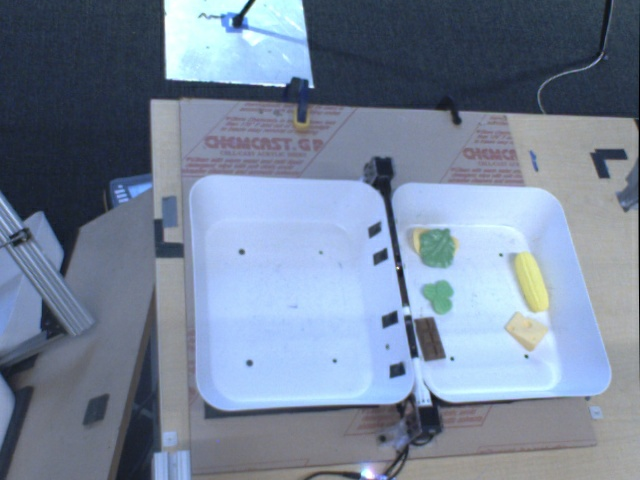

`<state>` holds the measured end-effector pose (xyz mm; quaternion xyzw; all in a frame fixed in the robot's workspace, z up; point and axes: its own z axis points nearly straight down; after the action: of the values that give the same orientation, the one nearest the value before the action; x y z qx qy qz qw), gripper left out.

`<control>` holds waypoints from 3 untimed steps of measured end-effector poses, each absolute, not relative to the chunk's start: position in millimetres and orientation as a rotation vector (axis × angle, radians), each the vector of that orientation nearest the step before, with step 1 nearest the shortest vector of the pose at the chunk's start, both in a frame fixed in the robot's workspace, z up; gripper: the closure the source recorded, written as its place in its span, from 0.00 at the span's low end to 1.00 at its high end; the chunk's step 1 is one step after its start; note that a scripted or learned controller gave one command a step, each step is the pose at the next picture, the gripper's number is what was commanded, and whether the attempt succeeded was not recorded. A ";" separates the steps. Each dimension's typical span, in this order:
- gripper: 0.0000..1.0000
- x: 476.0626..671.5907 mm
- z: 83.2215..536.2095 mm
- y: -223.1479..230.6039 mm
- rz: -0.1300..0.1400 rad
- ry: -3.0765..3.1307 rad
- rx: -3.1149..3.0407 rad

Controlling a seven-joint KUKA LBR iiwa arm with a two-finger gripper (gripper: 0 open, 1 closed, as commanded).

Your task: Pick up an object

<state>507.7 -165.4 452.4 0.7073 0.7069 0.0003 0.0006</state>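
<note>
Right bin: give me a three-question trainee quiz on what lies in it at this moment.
1. True or false: the corn cob lies in the right bin, near its right wall.
2. Which item lies closest to the divider between the bins? A) cheese wedge B) brown block C) corn cob
3. Fill in: the two leafy pieces are coloured ____.

Key: 1 true; 2 B; 3 green.
</note>
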 end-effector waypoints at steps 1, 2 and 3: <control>1.00 501.3 459.9 -166.9 0.003 2.221 2.216; 1.00 486.7 471.8 -164.4 0.004 2.222 2.214; 1.00 486.9 478.5 -163.2 0.003 2.223 2.214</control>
<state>486.9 -163.2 478.5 0.7058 0.7084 0.0010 0.0021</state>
